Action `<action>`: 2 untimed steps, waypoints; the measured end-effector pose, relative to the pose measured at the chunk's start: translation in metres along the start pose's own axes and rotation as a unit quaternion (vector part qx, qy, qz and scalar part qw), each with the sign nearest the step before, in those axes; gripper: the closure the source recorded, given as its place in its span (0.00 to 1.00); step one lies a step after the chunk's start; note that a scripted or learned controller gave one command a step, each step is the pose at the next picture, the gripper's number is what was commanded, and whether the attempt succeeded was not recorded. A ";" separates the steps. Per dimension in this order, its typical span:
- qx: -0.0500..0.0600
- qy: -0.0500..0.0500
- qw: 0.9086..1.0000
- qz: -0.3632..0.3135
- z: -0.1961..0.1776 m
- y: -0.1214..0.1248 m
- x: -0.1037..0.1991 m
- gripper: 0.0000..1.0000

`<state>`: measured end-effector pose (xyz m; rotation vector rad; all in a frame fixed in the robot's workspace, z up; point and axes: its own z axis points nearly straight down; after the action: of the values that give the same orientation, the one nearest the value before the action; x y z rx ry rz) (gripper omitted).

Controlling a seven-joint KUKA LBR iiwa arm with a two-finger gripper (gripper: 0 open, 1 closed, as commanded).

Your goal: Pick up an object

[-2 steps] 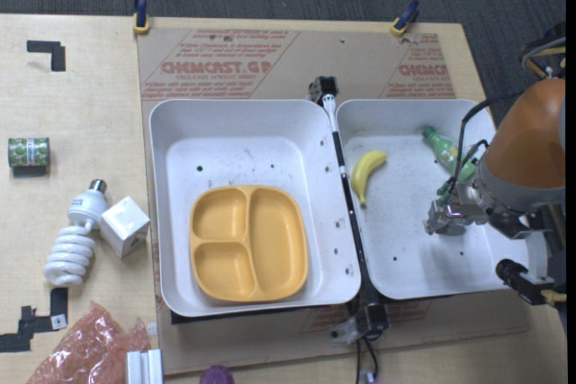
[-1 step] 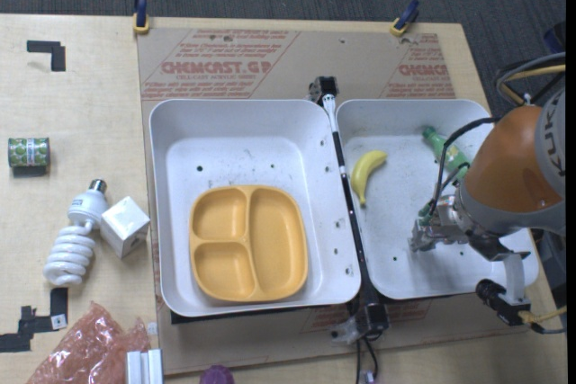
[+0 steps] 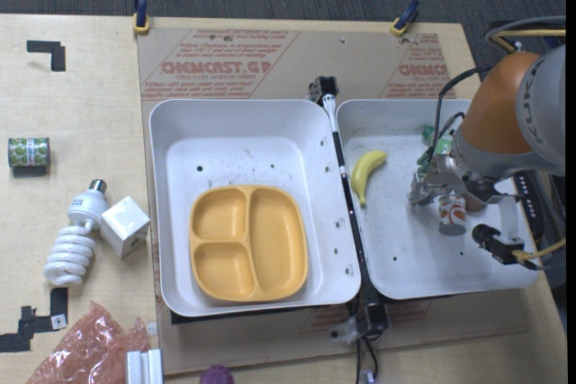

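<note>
In the right bin [image 3: 396, 274] a yellow banana [image 3: 365, 173] lies near the left wall. My gripper [image 3: 422, 191] is low over the bin floor, to the right of the banana and apart from it. A small white and red object [image 3: 453, 211] sits just right of the gripper, partly hidden under the wrist. Something small and green [image 3: 430, 138] shows at the bin's back, beside the arm. The arm's orange band [image 3: 498, 114] covers the bin's right side.
The left bin [image 3: 171, 139] holds a yellow divided plate [image 3: 248, 242]. On the bench to the left lie a green can [image 3: 29, 153], a spiral light bulb [image 3: 74, 234], a white cube [image 3: 125, 226] and a pink mesh bag [image 3: 85, 348].
</note>
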<state>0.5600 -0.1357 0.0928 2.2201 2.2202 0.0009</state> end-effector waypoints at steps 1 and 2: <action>0.001 0.000 1.000 0.001 0.000 -0.062 0.043 0.00; 0.000 0.000 1.000 -0.001 0.000 0.011 -0.015 0.00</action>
<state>0.5713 -0.1510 0.0929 2.2189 2.2215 0.0003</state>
